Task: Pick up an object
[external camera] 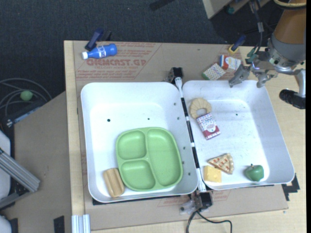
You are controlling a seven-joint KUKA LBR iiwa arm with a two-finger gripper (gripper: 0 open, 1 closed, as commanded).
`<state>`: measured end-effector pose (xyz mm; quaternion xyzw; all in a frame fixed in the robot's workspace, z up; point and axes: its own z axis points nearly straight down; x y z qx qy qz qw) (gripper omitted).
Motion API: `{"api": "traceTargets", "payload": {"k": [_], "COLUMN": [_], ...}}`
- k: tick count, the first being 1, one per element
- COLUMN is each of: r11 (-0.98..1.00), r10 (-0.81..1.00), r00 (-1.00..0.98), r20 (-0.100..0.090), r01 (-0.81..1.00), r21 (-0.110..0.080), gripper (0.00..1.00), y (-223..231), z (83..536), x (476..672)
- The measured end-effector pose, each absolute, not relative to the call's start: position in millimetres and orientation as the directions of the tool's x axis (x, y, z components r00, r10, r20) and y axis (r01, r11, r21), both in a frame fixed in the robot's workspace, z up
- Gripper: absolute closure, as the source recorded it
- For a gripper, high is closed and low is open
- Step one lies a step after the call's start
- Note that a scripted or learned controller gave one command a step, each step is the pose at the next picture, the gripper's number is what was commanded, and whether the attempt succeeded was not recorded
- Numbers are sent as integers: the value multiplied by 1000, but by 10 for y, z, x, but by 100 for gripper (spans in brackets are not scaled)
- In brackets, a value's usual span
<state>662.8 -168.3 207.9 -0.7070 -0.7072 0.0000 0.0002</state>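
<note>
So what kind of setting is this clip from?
Most likely a robot lab bench for pick tests: two white bins holding toy food such as a green apple, loose cables, and the gripper above.

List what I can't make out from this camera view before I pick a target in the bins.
- Arm: cut off by the top and right edges above the orange band.
- Small items on the bench behind the right bin: too small and blurred to identify.
- Carton label: too small to read.
- Bench print near the blue bottle: partly blurred.
- Claw: over the right bin's far rim; nothing shows between its fingers.
</note>
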Motion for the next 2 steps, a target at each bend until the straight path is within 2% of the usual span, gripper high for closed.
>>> {"api": "traceTargets", "payload": {"k": [1,2], "r11": [0,1], "r10": [1000,1000], "r00": [0,-1], "r20": [0,2], "r01": [1000,1000], "r21": [-2,-4], "gripper": [0,0], "y": [-1369,-1015], "z": [1693,1134], "x": [5867,5782]}}
